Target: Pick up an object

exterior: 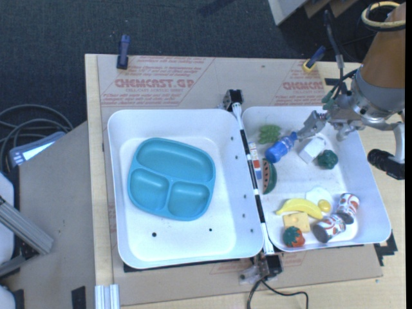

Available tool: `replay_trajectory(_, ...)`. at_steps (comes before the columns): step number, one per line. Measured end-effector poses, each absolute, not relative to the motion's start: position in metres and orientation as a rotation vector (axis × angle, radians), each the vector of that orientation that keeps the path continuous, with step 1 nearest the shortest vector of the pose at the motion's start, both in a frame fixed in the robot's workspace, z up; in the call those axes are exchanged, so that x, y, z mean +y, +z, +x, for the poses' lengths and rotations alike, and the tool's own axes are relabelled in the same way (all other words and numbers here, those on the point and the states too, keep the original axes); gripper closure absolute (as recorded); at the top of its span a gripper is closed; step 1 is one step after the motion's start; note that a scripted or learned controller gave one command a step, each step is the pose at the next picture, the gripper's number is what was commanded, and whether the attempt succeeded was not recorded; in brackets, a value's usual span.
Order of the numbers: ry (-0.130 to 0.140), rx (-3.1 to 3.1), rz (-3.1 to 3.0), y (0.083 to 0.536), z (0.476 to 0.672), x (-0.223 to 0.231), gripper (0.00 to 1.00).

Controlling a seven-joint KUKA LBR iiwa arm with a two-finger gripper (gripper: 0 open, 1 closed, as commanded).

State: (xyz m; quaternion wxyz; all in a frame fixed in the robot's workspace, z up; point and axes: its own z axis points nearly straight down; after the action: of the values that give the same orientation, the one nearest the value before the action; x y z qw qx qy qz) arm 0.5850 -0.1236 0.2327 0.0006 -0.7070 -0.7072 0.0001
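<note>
Soda cans nearest lens, well below end effector. Blue bottle just left-below it, white block right under. End effector's grip state: honestly can't tell. I'd center over bottle, drop straight, avoid block.

I am seeing the arm cut off by the right edge, so its upper part is missing. The gripper is blurring against the right bin, and I am not managing to tell how it stands. The watermelon slice is lying partly hidden under the divider rim.
</note>
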Motion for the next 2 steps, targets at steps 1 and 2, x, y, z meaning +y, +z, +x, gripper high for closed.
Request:
replay_trajectory(1, 0.000, -2.222, -2.222, 0.085, 0.586, -0.096, 0.00)
replay_trajectory(2, -0.001, -2.223, -2.221, 0.085, 0.648, -0.092, 0.00)
